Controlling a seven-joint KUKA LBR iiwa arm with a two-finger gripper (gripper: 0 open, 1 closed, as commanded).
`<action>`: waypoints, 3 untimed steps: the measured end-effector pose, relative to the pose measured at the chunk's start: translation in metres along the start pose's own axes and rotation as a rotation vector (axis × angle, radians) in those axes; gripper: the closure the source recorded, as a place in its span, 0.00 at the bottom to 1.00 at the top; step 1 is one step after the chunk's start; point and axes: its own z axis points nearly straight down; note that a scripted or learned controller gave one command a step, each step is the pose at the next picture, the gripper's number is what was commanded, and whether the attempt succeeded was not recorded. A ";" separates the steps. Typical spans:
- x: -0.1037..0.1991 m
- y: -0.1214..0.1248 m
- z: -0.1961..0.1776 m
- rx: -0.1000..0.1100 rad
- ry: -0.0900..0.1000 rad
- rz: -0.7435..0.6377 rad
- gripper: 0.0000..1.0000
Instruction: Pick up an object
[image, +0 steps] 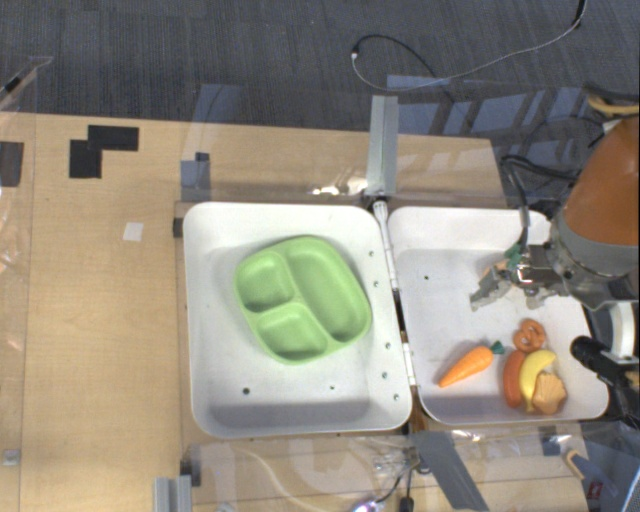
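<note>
Over the right bin (430, 240), the gripper (492, 290) hangs with fingers spread and nothing between them, so it should probably centre above the toy carrot (468, 365) nearby before descending.

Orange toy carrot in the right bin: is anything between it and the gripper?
Nothing visible. The gripper hangs above bare white floor of the right bin, and the orange toy carrot lies below it, apart from the other toy foods.

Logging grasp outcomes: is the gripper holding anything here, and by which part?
Nothing is held. The gripper hangs above bare floor of the right bin, apart from the toy carrot.
</note>
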 end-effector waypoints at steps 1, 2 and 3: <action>-0.099 0.031 0.076 0.001 0.000 0.124 0.00; -0.044 0.046 0.076 -0.002 0.000 -0.368 0.00; -0.068 0.130 0.088 -0.005 -0.002 -0.503 0.00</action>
